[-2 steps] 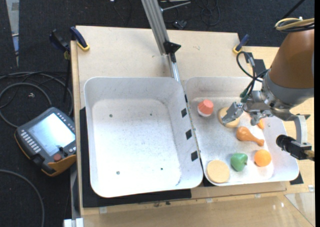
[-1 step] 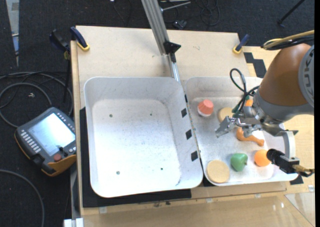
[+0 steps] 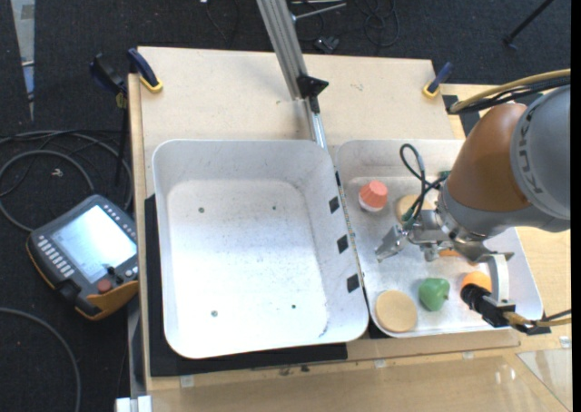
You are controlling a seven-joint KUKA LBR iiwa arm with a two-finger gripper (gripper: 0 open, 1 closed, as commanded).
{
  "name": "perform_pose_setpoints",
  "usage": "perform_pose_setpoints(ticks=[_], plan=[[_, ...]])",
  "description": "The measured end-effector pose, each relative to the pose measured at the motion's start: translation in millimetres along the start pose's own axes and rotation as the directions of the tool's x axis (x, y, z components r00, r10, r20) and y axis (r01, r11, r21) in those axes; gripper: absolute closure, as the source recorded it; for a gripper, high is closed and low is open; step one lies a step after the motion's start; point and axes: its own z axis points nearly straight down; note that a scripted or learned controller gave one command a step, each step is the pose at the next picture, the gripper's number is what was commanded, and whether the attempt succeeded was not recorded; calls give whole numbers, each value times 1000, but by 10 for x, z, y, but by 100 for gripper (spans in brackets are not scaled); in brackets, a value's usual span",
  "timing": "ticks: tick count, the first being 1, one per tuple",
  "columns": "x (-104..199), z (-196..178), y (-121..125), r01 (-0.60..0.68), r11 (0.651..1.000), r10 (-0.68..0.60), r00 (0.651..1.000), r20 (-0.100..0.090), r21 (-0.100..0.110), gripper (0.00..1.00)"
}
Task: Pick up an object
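The left bin [image 3: 241,247] offers open floor throughout. In the right bin [image 3: 363,161], the red piece [image 3: 373,194], tan disc [image 3: 397,310] and green piece [image 3: 434,292] crowd the arm [image 3: 495,174], leaving little room.

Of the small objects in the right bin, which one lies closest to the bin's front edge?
The flat tan round disc, at the near left corner of the right white bin. The green lumpy object sits beside it; the pinkish-red round piece lies farther back.
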Motion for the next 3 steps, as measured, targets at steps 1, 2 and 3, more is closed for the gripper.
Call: perform_pose_setpoints(ticks=[1,2,3], plan=[[-2,-138,18,0,1000,0,1000,1,-7,100],[-76,-696,100,3,1000,-3,1000,3,-13,100],[-107,-1195,17,3,1000,-3,1000,2,-12,100]])
